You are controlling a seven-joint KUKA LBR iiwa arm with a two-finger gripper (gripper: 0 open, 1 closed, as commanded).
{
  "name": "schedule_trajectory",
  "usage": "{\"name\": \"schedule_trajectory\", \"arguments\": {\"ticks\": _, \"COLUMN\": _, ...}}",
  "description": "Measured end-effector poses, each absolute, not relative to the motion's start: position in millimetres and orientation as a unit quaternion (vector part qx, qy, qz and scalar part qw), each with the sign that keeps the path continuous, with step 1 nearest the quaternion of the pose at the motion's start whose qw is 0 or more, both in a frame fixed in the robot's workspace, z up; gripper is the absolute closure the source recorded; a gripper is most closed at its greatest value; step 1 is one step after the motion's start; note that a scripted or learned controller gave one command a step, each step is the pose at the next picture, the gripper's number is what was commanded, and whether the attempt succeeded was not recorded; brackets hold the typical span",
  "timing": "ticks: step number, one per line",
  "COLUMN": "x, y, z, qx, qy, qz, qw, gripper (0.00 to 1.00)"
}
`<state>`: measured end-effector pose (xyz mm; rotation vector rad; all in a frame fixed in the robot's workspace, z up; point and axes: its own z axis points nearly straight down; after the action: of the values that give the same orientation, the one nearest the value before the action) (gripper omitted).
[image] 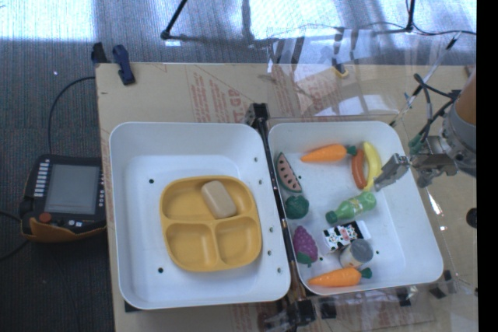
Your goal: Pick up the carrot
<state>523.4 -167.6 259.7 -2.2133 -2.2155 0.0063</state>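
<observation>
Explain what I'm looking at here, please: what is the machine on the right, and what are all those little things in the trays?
One camera above the bench looks down at a slant. A robot arm reaches in from the right; its tool hovers over the right bin. That bin holds toy food: two carrots, a banana, a green bottle, a watermelon slice and grapes. The left bin holds a yellow divided plate with a beige piece on it. Nothing visible in the tool.
</observation>
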Motion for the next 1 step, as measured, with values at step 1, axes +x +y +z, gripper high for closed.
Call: {"name": "schedule_trajectory", "arguments": {"ticks": 1, "x": 594.3, "y": -149.8, "z": 184.3, "qx": -0.664, "qy": -0.748, "qz": 0.0024, "qw": 0.006, "gripper": 0.0}}
